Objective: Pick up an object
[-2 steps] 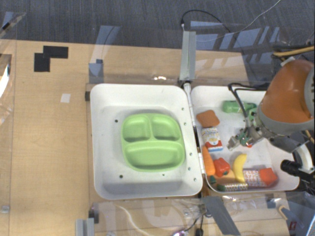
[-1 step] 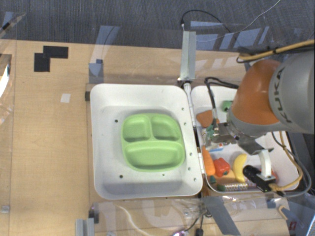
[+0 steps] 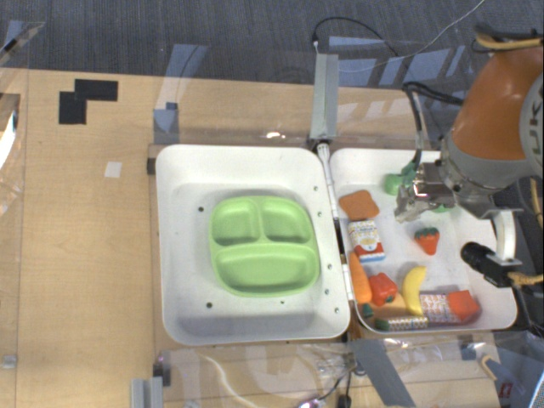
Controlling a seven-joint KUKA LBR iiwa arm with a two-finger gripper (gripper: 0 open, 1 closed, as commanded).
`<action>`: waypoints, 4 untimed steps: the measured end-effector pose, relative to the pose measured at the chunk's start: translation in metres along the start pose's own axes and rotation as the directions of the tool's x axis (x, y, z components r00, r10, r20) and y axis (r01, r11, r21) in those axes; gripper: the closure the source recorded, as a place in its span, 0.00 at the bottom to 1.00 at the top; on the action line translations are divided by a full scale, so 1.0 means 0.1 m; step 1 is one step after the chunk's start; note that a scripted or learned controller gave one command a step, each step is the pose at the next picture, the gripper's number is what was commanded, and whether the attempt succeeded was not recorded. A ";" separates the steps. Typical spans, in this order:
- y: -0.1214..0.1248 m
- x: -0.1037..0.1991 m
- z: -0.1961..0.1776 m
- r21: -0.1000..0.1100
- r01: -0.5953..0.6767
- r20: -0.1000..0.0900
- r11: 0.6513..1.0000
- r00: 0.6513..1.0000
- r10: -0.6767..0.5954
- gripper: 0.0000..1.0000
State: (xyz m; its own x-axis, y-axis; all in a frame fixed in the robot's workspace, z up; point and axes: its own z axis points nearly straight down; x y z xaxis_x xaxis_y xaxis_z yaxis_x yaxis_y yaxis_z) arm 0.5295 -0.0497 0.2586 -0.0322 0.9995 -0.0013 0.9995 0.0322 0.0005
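Apparently the pick had not been completed: nothing showed between the fingers of the pincer (image 3: 416,195), and whether they stood wide or narrow could not be told from this slanted view. All the objects lay in the right bin (image 3: 501,313). A green item (image 3: 396,182) sat just to the left of the pincer, partly hidden by it, and looked the likeliest target. A strawberry (image 3: 427,240) lay a little nearer, and a brown cookie (image 3: 359,203) and a small carton (image 3: 366,238) rested toward the bin's left wall. A carrot (image 3: 360,282), a banana (image 3: 413,287) and several other toys crowded the near edge. The left bin (image 3: 178,313) carried a green divided plate (image 3: 263,245).

The arm (image 3: 497,113) reached in from the right, its orange band above the far right part of the bin and its wrist bent downward, the pincer low over the bin's far middle. The grasp and the lift both appeared to remain to be done.
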 end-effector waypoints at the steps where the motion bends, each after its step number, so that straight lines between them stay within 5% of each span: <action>1: 0.08 -0.58 0.54 0.002 0.135 -0.001 0.991 0.991 -0.135 1.00; 2: -0.46 -1.04 0.84 0.003 0.246 -0.003 0.969 0.969 -0.246 1.00; 3: -0.44 -1.04 0.76 0.003 0.249 -0.004 0.969 0.969 -0.249 1.00; 4: 0.04 -0.61 1.70 -0.012 0.106 0.003 0.994 0.994 -0.106 1.00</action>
